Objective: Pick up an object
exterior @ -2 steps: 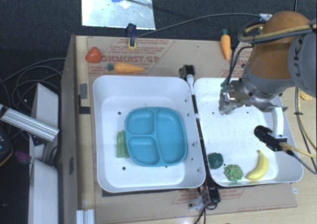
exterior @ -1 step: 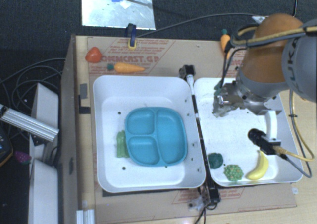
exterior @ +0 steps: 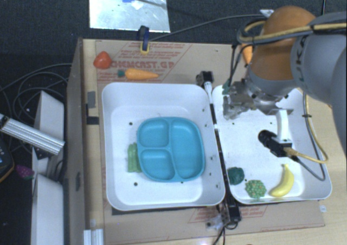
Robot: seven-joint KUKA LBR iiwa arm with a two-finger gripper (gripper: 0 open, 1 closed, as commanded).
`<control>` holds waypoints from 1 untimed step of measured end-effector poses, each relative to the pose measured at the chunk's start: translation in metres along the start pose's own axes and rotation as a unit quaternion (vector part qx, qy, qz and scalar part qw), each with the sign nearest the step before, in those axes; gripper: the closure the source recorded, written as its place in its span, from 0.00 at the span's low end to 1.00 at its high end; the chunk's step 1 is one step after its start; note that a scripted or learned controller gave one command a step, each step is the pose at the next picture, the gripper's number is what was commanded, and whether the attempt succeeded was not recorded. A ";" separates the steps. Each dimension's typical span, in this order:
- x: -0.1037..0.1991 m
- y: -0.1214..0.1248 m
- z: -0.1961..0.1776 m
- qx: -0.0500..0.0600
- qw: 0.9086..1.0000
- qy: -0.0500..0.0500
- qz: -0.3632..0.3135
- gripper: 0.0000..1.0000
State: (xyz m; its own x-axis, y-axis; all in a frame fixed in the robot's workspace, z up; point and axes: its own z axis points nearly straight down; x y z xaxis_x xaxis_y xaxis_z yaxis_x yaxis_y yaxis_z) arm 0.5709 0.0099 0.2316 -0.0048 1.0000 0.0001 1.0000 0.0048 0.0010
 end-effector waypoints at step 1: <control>-0.021 -0.026 -0.022 0.000 1.000 0.000 0.002 1.00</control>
State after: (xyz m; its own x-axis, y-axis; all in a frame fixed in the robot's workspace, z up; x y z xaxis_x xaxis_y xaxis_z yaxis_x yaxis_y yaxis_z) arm 0.5446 -0.0116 0.2531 -0.0018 1.0000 -0.0003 1.0000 0.0018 0.0017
